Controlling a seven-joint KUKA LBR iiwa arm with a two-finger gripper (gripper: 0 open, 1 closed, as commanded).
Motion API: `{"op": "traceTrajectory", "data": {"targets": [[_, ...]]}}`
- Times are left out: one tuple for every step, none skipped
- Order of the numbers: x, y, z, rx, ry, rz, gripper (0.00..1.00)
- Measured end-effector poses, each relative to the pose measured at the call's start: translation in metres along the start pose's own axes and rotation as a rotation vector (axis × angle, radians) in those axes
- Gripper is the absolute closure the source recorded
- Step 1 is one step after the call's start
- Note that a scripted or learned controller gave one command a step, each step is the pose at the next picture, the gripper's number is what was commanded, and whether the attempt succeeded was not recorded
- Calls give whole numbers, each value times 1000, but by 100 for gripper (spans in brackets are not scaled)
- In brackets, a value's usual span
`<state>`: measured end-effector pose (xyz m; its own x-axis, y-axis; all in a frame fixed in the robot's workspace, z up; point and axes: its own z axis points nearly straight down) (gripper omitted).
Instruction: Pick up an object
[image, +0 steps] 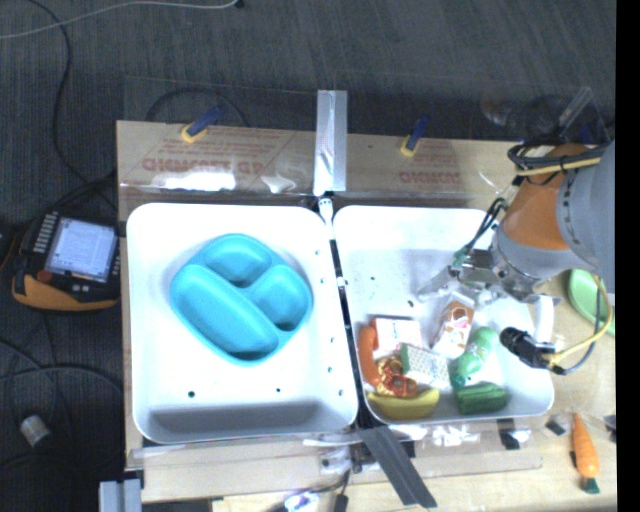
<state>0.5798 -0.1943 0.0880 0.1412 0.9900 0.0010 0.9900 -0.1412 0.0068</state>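
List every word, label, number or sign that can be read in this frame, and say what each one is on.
None reads for certain.
Cardboard sheet behind the bins: red print, upside down and under glare, too blurred to quote.
Handheld screen device left of the bench: lit display, too small to read.
Small packets in the right bin: printing too small to read.

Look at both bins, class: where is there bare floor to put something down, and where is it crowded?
Right bin: bare floor along its far half, between the divider and the hand. Its near half is crowded with a banana, packets and green items. Left bin: a bare strip rings the blue tray, widest along the near edge.
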Motion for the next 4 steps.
{"op": "traceTrajectory", "data": {"targets": [[-1, 1, -7, 1, 0, -1, 100], [49, 23, -121, 14, -5, 68, 100], [53, -20, -82, 15, 0, -189, 100], [11, -64, 0, 0, -1, -390, 100]]}}
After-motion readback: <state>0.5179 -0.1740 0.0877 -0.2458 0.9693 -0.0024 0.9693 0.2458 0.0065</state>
